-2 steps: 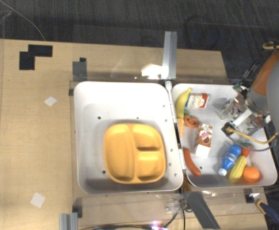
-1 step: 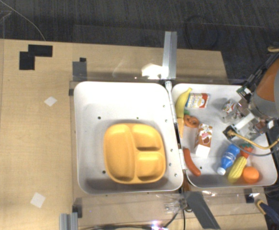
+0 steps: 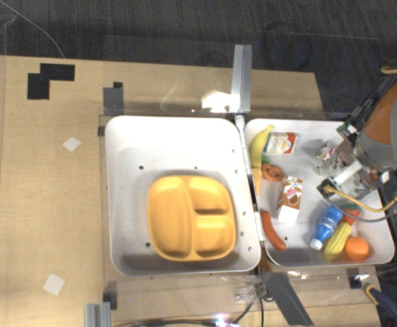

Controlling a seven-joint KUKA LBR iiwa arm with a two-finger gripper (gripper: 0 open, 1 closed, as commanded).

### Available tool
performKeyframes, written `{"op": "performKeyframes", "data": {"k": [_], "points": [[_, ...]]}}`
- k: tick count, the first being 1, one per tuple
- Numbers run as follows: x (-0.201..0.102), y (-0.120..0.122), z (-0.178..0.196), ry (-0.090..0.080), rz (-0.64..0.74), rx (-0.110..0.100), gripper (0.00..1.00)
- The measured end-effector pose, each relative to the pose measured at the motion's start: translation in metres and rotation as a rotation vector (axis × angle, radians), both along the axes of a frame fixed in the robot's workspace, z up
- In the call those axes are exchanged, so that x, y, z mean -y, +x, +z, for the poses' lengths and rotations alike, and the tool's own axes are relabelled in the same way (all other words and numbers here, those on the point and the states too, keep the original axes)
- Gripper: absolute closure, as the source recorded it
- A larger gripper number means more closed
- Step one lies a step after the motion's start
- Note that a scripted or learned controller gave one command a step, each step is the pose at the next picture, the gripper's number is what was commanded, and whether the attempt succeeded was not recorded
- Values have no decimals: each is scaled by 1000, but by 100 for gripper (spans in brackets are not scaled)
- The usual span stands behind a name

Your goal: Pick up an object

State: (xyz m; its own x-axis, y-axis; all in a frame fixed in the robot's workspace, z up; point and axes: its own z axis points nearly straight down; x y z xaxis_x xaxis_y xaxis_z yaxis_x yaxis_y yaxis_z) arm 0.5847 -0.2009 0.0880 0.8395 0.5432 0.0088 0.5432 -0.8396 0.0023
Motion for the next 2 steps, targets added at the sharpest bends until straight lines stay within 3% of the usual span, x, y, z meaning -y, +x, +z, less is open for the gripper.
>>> {"op": "performKeyframes", "data": {"k": [1,2], "points": [[-20,26,-1,-5,114,-2,0],[-2,10,-1,-3,12,-3,0]]}}
